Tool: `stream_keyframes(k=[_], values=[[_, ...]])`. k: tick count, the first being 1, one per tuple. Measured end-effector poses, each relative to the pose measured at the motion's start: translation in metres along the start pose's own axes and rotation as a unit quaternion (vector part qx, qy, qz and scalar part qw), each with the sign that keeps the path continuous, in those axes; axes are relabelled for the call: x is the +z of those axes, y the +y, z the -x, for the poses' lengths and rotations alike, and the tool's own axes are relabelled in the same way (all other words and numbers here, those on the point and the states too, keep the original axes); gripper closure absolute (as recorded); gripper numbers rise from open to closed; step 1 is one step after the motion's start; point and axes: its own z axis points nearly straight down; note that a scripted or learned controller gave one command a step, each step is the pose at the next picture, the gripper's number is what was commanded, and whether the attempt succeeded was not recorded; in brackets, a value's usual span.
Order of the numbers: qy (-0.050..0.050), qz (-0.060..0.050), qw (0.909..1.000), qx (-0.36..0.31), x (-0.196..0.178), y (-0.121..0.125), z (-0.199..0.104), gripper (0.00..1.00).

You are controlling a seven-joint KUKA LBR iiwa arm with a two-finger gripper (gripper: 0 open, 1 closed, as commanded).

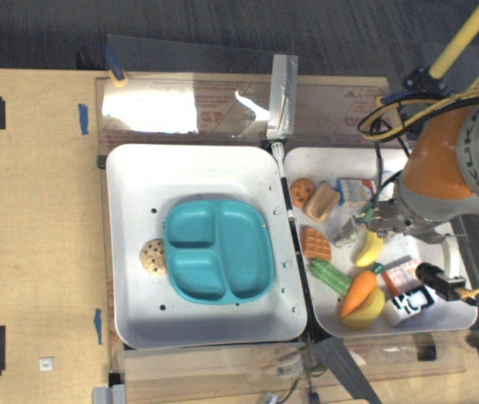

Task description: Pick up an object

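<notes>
Camera view looked down on the desk [29, 225] with two white bins side by side. The left bin [130, 175] held a teal divided plate [220, 249] in its middle and a speckled cookie [153, 257] touching the plate's left edge. The right bin [466, 316] was crowded with toy food: a brown cookie [301, 193], a slice of bread [322, 201], a waffle [316, 244], a green bean pod [330, 276], a carrot [358, 293] lying over a yellow lemon-like piece [370, 308], a banana [369, 249] and a black-and-white printed piece [411, 300].

The arm [445, 162] reached in from the right, and the gripper [372, 221] hung low over the right bin, just above the banana's upper end. Whether it was open or closed could not be told; nothing was seen held.

The banana looked the likeliest object. It appeared to be light, hollow, rigid plastic with a smooth and probably slippery skin, so it would likely squirt sideways if pinched off-centre. The safest hold seemed to be across its narrow width at mid-length, square to its curve. Its lower end lay near the carrot and a red-labelled packet [400, 271], so a low approach risked nudging those. None of these pieces looked fragile.
</notes>
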Motion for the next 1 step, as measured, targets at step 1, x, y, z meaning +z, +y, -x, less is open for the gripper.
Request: stream_keyframes(k=[1], values=[[-0.001,0.003,1.0,0.0,-0.0119,0.0016,0.0005,1.0]])
